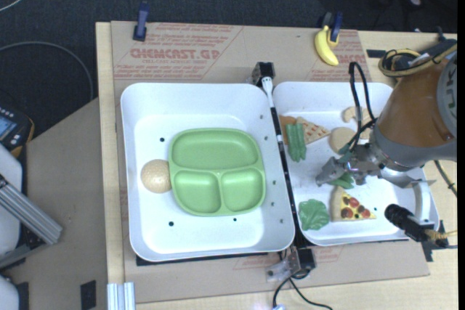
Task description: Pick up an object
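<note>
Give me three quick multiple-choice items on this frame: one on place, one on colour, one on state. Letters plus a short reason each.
1. Where does the round beige bun lie?
A. in the right bin
B. in the left bin, touching the tray's left edge
C. on the cardboard

2. What colour is the divided tray?
A. green
B. blue
C. red

3. How does the pincer stand relative to the pizza slice?
A. far off over the left bin
B. above the banana
C. low in the right bin, just above the slice

Answers: 1 B, the bun sits against the tray inside the left bin. 2 A, it is light green. 3 C, the pincer is over the right bin, next to the slice.
</note>
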Available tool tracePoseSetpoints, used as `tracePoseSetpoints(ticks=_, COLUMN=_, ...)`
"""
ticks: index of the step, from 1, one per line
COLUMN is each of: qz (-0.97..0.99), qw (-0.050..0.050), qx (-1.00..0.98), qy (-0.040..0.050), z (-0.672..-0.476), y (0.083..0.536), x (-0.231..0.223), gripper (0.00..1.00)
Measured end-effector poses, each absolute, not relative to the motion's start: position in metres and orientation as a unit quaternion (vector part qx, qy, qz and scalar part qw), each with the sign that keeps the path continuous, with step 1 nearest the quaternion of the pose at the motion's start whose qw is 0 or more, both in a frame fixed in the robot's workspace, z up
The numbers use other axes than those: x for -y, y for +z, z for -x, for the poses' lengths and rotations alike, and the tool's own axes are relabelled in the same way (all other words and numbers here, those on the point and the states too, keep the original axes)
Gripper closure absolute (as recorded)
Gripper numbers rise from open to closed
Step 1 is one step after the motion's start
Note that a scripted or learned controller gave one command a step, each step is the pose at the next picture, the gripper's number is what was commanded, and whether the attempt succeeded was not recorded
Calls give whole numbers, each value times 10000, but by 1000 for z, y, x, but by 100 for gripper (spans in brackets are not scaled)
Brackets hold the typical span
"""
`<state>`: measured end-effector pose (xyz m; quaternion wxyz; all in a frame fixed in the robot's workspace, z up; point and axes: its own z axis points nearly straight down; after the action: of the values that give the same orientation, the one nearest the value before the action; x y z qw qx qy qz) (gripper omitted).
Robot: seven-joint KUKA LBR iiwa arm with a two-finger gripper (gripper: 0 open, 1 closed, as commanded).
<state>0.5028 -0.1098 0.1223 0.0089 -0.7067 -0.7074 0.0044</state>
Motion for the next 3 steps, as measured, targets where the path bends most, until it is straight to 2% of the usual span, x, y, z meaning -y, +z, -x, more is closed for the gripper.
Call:
tracePoseSetpoints(ticks=1, qz=7078, qw=-15, qx=7064, qy=-9, z=-508, y=142, x=113, gripper=100)
tracePoseSetpoints(ticks=2, qz=7041, qw=9, qx=7101, qy=-19, z=-479, y=187, x=28, gripper=100)
tracePoseSetpoints(ticks=3, qz=7048, qw=-17, qx=7094, qy=-26, z=-480, y=242, x=-13, gripper=100)
